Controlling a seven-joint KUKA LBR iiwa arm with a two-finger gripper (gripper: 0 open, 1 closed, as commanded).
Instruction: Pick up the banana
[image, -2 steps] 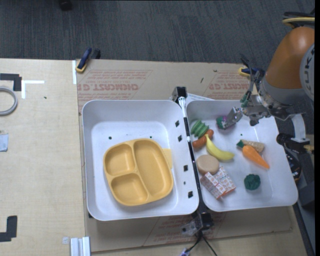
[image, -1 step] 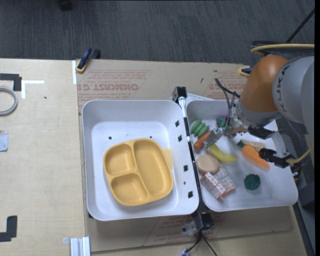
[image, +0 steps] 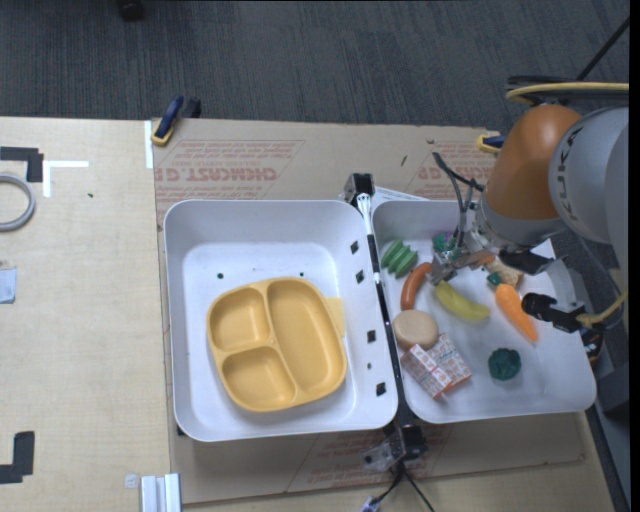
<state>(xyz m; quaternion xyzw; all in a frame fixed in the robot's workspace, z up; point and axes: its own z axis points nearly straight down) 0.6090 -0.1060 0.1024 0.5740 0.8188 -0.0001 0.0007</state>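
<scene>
The end effector (image: 452, 266) hangs just above the banana (image: 462, 302) in the right bin (image: 560, 392); I cannot tell its state.

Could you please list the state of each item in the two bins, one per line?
banana: lying flat in the right bin, just below the tool, not lifted
carrot: lying flat, right of the banana
sausage: lying flat, left of the banana
green pepper: lying by the bin's left wall
red-patterned box: lying flat
divided yellow plate: upright in the left bin, nothing in its compartments
</scene>
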